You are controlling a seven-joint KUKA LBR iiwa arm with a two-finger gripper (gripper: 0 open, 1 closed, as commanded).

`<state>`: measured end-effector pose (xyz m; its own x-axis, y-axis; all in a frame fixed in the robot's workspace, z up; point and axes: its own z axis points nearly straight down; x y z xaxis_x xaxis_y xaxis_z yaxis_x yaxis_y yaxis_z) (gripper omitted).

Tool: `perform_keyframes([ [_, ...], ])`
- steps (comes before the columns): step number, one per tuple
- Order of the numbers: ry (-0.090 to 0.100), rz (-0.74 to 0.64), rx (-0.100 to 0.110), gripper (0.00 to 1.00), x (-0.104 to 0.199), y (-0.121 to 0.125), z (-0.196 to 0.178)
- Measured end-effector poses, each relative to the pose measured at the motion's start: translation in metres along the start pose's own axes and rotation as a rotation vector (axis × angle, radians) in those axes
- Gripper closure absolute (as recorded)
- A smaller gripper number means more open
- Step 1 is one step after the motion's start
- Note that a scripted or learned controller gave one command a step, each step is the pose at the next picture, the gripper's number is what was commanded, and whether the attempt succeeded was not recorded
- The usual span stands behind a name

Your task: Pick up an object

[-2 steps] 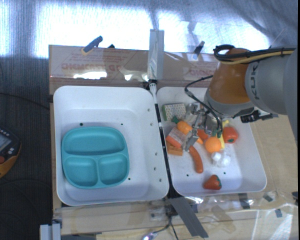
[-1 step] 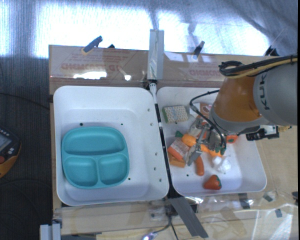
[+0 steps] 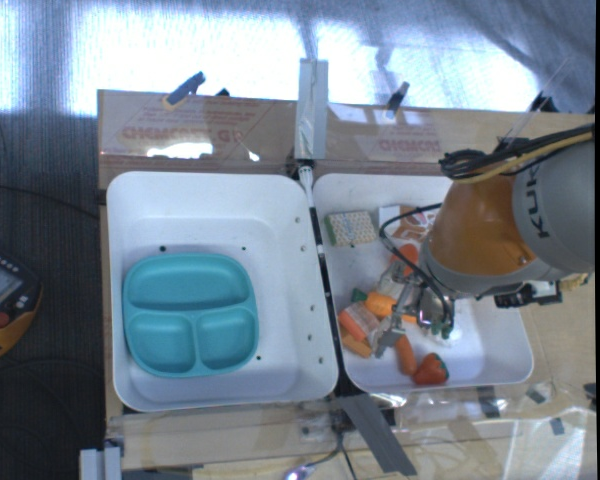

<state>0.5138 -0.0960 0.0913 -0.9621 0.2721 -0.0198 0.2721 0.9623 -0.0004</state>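
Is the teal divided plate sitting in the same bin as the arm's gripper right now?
No: the teal divided plate lies in the left bin, while the gripper is down among the toy food in the right bin.

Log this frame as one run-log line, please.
phase: reaching | gripper: low in right bin, over toy food pile | grasp: unconfirmed | left bin: teal tray

Fixed overhead camera, slanted down, both bins (image 3: 280,193).
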Motion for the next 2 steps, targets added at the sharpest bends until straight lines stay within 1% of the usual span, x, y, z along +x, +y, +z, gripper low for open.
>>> perform_keyframes([
  [1,-0.005,-0.003,0.0,0.0,0.008,-0.001,0.0],
  [2,-0.005,0.119,-0.004,0.0,0.022,-0.004,-0.001],
])
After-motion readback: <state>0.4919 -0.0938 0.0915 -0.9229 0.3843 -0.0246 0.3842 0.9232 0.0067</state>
